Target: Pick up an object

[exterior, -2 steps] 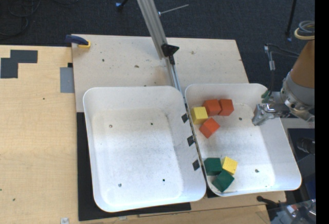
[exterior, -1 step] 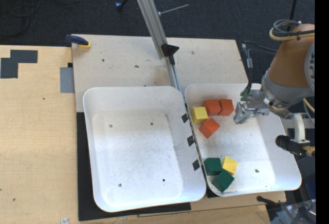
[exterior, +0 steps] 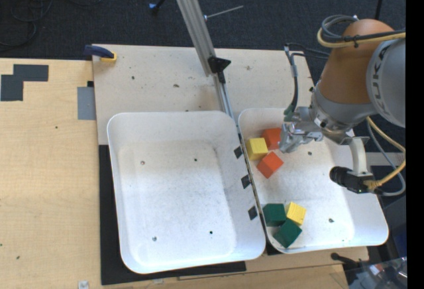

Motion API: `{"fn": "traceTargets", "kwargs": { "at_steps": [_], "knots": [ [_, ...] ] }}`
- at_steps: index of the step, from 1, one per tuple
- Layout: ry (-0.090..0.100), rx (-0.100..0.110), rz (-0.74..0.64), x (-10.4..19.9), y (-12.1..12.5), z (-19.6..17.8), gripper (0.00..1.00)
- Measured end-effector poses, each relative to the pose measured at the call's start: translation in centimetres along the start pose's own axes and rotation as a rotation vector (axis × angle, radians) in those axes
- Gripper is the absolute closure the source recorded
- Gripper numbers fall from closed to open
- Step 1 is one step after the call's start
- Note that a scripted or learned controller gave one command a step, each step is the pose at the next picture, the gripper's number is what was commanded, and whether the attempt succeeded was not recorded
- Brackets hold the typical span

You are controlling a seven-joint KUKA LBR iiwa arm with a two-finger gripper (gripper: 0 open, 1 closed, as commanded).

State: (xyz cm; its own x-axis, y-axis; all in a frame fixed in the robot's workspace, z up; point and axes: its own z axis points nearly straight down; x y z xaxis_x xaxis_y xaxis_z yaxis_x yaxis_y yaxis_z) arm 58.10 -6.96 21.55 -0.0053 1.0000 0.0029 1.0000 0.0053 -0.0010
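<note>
1. The gripper [exterior: 289, 144] hangs low over the far left part of the right bin [exterior: 344, 231]; whether it is open or closed cannot be told, and no block can be seen held in it.
2. Just beside it lie three blocks – a yellow block [exterior: 258, 146] to its left, an orange block [exterior: 272, 136] partly behind it, and a second orange block [exterior: 269, 164] just nearer.
3. At the bin's near edge sit two green blocks [exterior: 281, 223] with a small yellow block [exterior: 296, 213] touching them.
4. The grey arm [exterior: 358, 89] with its orange band enters from the right.
5. The left bin [exterior: 179, 188] sits alongside – a slanted metal rail [exterior: 195, 19] rises behind.
</note>
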Motion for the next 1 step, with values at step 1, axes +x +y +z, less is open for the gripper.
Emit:
{"fn": "traceTargets", "kwargs": {
  "at_steps": [1],
  "knots": [
    [-0.003,0.000,0.001,5.56,1.03,-1.16,1.00]
  ]
}}
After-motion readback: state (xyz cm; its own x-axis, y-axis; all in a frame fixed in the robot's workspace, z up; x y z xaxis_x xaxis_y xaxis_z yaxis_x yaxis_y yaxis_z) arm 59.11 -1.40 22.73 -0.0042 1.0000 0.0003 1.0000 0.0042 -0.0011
